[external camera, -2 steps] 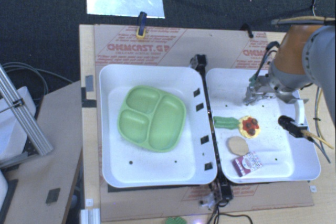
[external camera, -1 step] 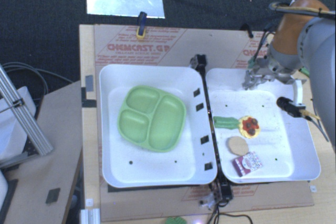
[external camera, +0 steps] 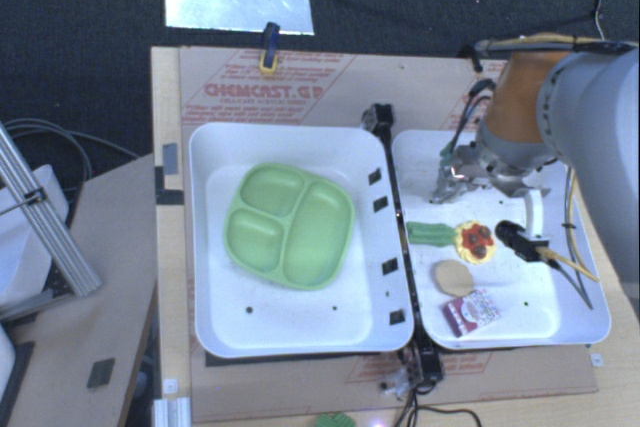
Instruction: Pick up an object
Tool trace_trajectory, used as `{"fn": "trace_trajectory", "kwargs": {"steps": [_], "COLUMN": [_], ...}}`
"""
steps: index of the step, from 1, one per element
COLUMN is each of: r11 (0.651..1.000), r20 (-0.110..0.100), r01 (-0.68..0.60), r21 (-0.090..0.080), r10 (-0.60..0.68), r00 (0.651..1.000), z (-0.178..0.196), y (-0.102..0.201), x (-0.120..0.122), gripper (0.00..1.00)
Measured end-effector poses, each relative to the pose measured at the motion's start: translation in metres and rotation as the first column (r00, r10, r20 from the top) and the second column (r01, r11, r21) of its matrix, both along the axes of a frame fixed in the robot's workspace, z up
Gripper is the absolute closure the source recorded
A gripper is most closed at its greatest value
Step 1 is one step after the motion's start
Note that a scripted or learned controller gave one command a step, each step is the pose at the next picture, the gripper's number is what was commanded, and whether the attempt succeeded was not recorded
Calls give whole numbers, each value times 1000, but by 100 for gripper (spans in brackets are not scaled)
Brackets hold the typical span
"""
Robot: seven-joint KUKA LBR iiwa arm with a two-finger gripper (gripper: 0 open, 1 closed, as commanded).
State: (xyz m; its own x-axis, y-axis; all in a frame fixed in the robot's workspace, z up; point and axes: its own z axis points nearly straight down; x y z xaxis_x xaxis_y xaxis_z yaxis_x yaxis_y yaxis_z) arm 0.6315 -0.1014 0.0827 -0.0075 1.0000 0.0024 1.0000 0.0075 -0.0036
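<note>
Hand (external camera: 450,183) over the right bin (external camera: 560,305); you cannot tell its opening.
The flower toy (external camera: 468,240) looks light and stiff; take it by the green stem (external camera: 430,233).

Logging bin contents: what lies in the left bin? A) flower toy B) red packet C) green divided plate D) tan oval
C: the green divided plate lies in the left bin; the red packet, tan oval and flower toy lie in the right bin.
</note>
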Motion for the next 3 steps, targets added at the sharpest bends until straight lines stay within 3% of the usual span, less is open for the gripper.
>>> {"fn": "trace_trajectory", "kwargs": {"steps": [1,2,3], "r11": [1000,1000,1000], "r20": [9,6,13], "r01": [8,6,7], "r21": [-4,-3,-7], "r10": [-8,-6,-7], "r00": [1000,1000,1000], "z": [64,60,66], "y": [-22,-20,-77], "x": [-24,-24,37], "gripper": [100,0,0]}}
